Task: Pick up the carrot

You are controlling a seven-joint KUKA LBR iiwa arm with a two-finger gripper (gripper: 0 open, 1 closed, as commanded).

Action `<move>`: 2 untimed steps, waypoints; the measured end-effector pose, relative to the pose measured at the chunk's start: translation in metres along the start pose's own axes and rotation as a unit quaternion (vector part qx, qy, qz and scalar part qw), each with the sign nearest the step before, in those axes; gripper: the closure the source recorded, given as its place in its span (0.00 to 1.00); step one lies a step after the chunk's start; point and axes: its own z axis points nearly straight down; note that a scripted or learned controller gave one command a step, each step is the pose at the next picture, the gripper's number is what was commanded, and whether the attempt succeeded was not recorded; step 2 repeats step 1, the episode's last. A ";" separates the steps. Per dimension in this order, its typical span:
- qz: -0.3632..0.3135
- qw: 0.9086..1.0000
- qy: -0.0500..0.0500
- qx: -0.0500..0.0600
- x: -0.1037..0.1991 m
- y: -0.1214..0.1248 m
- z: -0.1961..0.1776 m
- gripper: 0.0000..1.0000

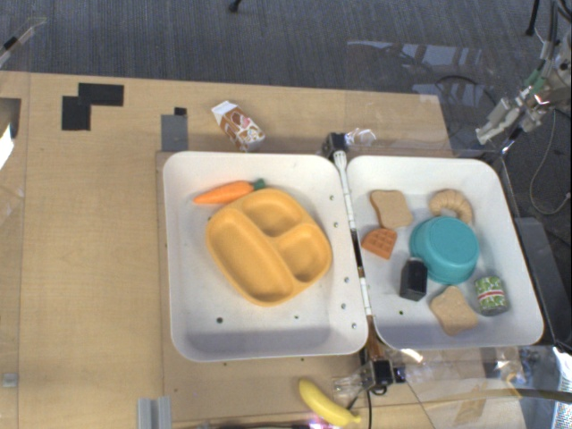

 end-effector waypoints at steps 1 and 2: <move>-0.196 0.981 -0.006 -0.006 -0.001 0.001 -0.078 0.00; -0.196 0.981 -0.006 -0.006 -0.001 0.001 -0.078 0.00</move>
